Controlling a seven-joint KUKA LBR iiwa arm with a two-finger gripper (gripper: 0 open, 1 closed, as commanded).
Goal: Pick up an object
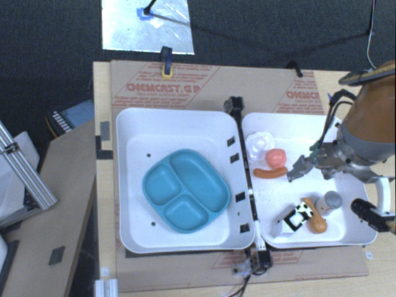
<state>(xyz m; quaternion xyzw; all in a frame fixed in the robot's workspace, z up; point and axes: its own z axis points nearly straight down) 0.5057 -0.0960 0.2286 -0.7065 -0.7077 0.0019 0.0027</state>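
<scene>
The gripper [296, 169] hangs low over the right bin [356, 237], its dark fingers slightly parted with nothing between them, the tips just beside the right end of the orange sausage [270, 173]. That sausage, taken here as the landmark, lies flat on the bin floor close to the divider between the bins. Touching it from above sits a red-orange ball [276, 157], and just beyond that a white crumpled piece [258, 143]. Well below and to the right of the sausage lie a black-and-white block [298, 218], an orange peg [314, 218] against it, and a grey knob [332, 200]. Far to the sausage's left, in the left bin [133, 125], rests a blue divided plate [185, 190]. The sausage looks light, probably soft plastic or rubber, smooth and rounded, so it could roll or squirt out of a pinch near its tapered ends. The safest hold seems across its short width at mid-length, fingers straddling it squarely; the ball pressing on its upper side leaves little room there.
</scene>
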